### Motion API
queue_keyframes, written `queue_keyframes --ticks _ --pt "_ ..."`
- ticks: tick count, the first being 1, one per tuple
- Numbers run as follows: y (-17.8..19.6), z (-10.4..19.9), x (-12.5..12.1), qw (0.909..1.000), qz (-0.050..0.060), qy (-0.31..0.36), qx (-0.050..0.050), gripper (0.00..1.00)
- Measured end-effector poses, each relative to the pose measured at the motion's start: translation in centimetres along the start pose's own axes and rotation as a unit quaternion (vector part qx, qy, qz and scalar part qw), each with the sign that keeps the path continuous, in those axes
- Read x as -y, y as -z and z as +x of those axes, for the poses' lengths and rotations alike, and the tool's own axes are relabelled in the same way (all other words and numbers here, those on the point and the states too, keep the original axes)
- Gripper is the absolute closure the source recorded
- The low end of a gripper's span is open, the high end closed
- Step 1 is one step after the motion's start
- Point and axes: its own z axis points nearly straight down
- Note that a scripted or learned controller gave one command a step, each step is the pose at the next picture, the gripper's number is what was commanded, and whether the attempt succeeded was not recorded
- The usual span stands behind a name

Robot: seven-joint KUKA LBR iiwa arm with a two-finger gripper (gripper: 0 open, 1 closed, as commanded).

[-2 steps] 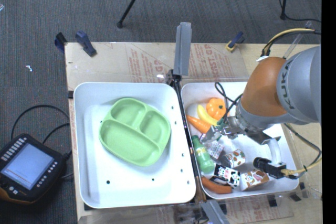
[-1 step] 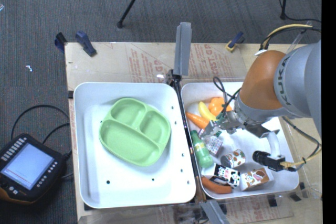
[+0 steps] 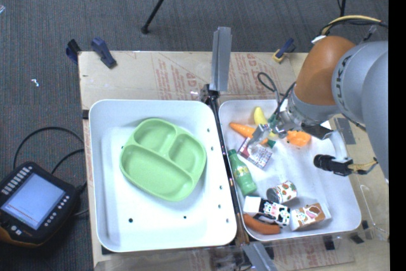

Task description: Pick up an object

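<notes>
My gripper [image 3: 269, 134] hangs low in the right bin [image 3: 342, 200], near its back left. Its fingers stand open, just above the upper end of a small pink-and-white packet [image 3: 256, 155]. Nothing shows between them. Around it lie an orange carrot [image 3: 241, 129], a yellow banana [image 3: 259, 115] and an orange piece [image 3: 299, 138]. A green bottle [image 3: 242, 172] lies left of the packet. Toward the front are a small spotted can [image 3: 283, 191], a cow-patterned box [image 3: 268, 208], a brown carton [image 3: 307, 216] and a red sausage [image 3: 261, 226].
The left bin [image 3: 108, 212] holds a green divided plate [image 3: 163, 158]. A grey upright post [image 3: 221, 60] stands behind the gap between the bins. A black cylinder [image 3: 330, 163] sticks out from the arm over the right bin. A teach pendant [image 3: 35, 197] lies at the far left.
</notes>
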Motion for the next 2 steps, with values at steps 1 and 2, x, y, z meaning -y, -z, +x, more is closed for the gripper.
queue_keyframes --ticks 1,2 --pt "-0.1 1.9 -2.1 0.9986 0.006 0.052 0.000 0.00" --pt "1.0 2.0 -2.3 0.9986 0.004 0.052 0.000 1.00"
